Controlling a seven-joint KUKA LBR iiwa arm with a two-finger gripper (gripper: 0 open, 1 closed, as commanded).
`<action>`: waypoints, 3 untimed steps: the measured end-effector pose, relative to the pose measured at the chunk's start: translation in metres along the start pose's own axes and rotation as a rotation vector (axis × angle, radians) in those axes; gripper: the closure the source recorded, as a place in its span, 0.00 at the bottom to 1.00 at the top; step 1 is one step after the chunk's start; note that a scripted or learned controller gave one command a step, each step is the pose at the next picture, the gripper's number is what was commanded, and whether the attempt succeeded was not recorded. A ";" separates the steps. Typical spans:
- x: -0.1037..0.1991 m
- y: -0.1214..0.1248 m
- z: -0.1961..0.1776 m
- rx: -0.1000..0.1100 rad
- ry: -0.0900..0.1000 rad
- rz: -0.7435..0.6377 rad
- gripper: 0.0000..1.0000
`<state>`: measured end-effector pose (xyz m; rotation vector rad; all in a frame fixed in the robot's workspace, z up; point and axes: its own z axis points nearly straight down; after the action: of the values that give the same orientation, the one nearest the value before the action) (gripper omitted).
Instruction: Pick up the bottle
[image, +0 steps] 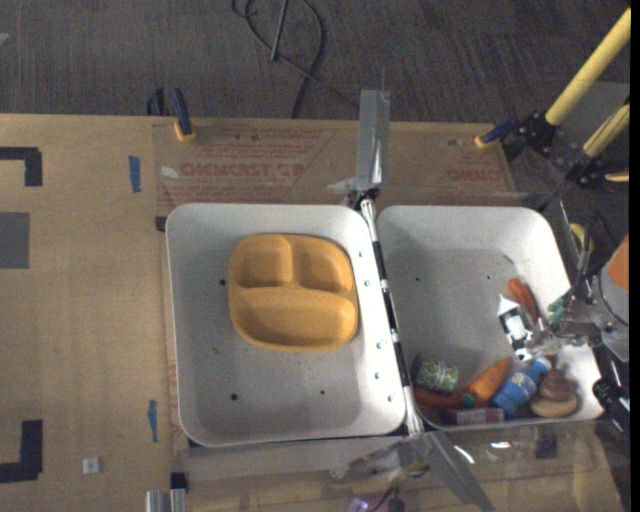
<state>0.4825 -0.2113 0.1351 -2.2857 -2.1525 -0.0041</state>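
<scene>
Bottle (520, 388) is what you are after, and it lies in the near right corner of the right bin (450, 240), a small blue one on its side among a cluster of toys; its long axis looks to run diagonally, from the bin's near edge up toward the right wall, though which end is the cap you cannot make out at this size. Just beside it, along the near edge, you have a green can (437, 375), an orange carrot (489, 380) and a brown figure (555, 395); the carrot appears to touch the bottle. Nothing is lifted yet, by the look of it; the bottle rests on the bin floor, so the grasp and the lift are both left to do. Farther back, the gripper (545, 330) hangs above the cluster near the right wall; whether it is open or closed you cannot tell. Across the divider, the left bin (200, 300) carries a yellow divided plate (293, 291).
</scene>
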 end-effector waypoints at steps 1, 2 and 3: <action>-0.001 0.000 -0.009 -0.001 0.000 0.002 1.00; 0.059 0.050 -0.096 0.001 -0.004 0.273 1.00; 0.059 0.050 -0.095 0.001 -0.004 0.273 0.00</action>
<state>0.5362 -0.1556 0.2307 -2.5582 -1.8228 0.0025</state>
